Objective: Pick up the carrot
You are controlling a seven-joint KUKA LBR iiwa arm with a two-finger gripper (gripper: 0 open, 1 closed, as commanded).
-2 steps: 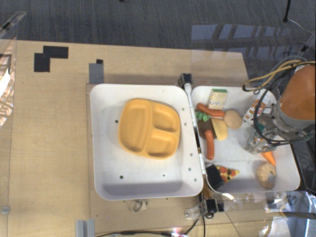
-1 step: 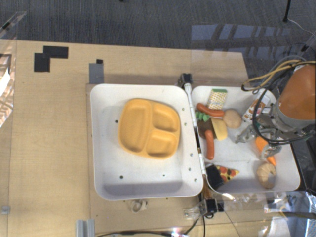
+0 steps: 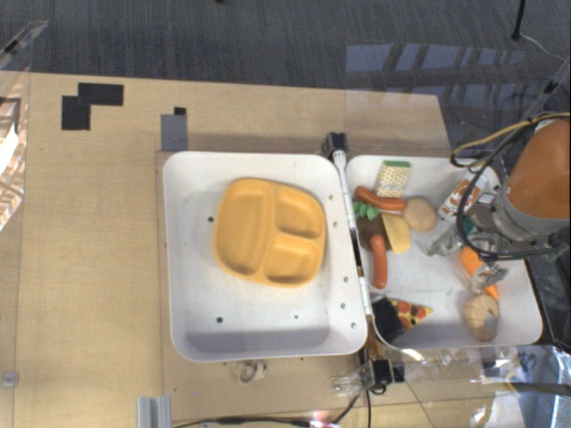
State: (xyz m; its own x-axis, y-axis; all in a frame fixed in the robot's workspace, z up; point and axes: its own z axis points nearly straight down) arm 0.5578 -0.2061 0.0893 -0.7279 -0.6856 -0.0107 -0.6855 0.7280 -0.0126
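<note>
Down in the right bin [image 3: 526, 328], the hand [image 3: 471, 250] sits low near the far right side, under the arm's orange band [image 3: 542, 181]. An orange piece, seemingly the carrot [image 3: 470, 261], lies right at the hand, with a second orange bit [image 3: 490, 289] just below it. Whether the hand is spread or closed, or has hold of the carrot, cannot be told, since the metal parts blur together there.

Left of the hand, the same bin holds a cluster of toy food: a checkered cracker block [image 3: 393, 177] at the top, a hot dog [image 3: 379, 201] beneath it, a round potato [image 3: 419, 213], a yellow wedge [image 3: 398, 234], and a second sausage [image 3: 379, 260] standing lengthwise. A pizza slice [image 3: 412, 311] lies near the bin's lower left corner, and a tan lumpy piece [image 3: 480, 313] rests below the hand.

The left bin [image 3: 187, 328] carries a yellow divided tray [image 3: 269, 231]. Both bins sit side by side on the wooden tabletop [image 3: 80, 266].
</note>
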